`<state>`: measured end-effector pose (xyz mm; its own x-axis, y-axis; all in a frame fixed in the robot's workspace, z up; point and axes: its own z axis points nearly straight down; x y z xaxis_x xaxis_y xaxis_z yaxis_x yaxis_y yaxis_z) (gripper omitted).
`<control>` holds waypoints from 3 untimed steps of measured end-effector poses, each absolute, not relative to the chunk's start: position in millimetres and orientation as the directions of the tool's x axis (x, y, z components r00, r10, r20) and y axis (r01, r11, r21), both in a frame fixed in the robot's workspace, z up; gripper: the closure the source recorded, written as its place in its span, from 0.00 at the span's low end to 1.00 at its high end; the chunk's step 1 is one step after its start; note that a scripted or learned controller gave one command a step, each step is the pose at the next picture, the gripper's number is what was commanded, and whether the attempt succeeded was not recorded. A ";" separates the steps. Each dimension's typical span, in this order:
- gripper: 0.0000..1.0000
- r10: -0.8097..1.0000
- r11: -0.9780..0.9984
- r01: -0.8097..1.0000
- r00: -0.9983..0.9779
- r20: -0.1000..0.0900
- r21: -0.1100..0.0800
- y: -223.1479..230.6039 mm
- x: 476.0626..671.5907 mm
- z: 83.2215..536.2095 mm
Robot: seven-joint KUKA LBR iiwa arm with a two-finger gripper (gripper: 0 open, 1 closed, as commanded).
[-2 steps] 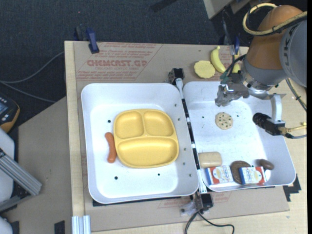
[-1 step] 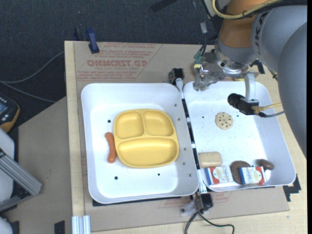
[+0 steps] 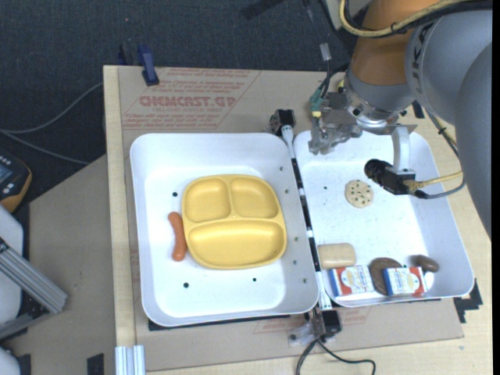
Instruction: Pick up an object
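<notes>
Two shallow white plastic bins sit side by side on a cardboard-topped bench. Left bin (image 3: 148,209) holds a yellow three-compartment plastic plate (image 3: 233,221) near its centre, and a small orange toy hot dog (image 3: 178,235) lies just beside the plate at its 9 o'clock, on the bin floor, not on the plate.

Right bin (image 3: 441,225) holds the loose items. Round tan cookie w/ dark chips (image 3: 358,194) lies roughly mid-bin. At the 6 o'clock end of the bin there's a row: a beige rounded block like a bread piece (image 3: 336,254), below it a small red/white/blue carton (image 3: 353,280), then a brown round disc (image 3: 383,269), a second small carton (image 3: 405,281) and a dark brown oval piece (image 3: 424,264) toward 5 o'clock.

Grey arm w/ orange band comes in from approx 1 o'clock. Gripper (image 3: 326,143) hangs over the 11 o'clock corner of the right bin, well apart from the cookie, which lies at the gripper's 5 o'clock. Nothing seen between the fingers; can't tell how wide the jaws stand, the metal parts blur together. A black part on a bracket (image 3: 383,174) sits near the cookie at its 1 o'clock.
</notes>
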<state>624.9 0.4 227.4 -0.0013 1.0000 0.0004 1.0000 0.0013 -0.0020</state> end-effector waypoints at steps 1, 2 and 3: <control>1.00 1.000 -0.010 1.000 0.010 -0.002 -0.002 -75.1 531.0 264.0; 1.00 1.000 0.004 1.000 -0.004 -0.002 0.006 -61.9 637.7 219.9; 1.00 1.000 0.007 1.000 -0.007 0.004 -0.004 5.2 635.8 195.3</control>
<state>635.8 5.2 195.3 -0.0069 1.0000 0.0036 1.0000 0.0069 -0.0045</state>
